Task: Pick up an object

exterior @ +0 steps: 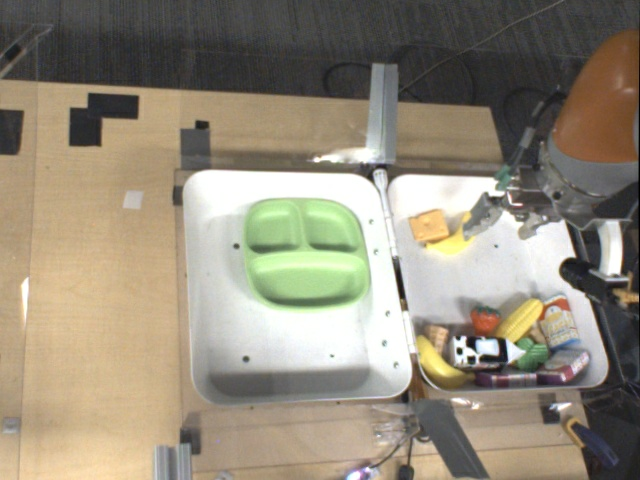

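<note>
Camera view shows the claw (503, 211) spread open and holding nothing at three o'clock, hovering just beside the yellow piece (447, 244) and orange cracker (429, 227). Nothing is lifted yet; the grasp remains to be made.

Right bin's (590, 298) middle floor lies open; toys (505, 346) crowd its near edge.
</note>
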`<move>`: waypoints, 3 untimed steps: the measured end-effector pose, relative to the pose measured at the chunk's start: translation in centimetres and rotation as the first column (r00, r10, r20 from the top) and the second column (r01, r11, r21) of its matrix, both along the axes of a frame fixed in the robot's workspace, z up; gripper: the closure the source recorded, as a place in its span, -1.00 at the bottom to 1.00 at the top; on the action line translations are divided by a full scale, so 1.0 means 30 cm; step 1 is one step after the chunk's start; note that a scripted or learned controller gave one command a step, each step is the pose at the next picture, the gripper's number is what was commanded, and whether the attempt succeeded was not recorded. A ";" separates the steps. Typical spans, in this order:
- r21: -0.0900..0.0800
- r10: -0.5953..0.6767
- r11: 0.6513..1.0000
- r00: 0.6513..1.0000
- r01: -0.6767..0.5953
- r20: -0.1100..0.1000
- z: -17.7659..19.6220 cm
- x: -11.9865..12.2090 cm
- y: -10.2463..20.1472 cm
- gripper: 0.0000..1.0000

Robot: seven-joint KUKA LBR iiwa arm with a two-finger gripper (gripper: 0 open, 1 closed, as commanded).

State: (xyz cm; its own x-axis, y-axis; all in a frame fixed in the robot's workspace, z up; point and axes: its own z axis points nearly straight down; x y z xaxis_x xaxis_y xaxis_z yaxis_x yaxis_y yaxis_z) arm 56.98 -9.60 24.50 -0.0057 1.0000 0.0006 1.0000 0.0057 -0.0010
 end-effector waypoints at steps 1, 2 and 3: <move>0.000 0.040 0.999 0.999 -0.040 0.002 -0.488 0.179 0.004 -1.00; 0.002 0.038 0.999 0.999 -0.038 0.002 -0.459 0.184 0.004 1.00; -0.002 0.431 0.903 0.903 -0.431 0.006 -0.475 0.238 -0.041 1.00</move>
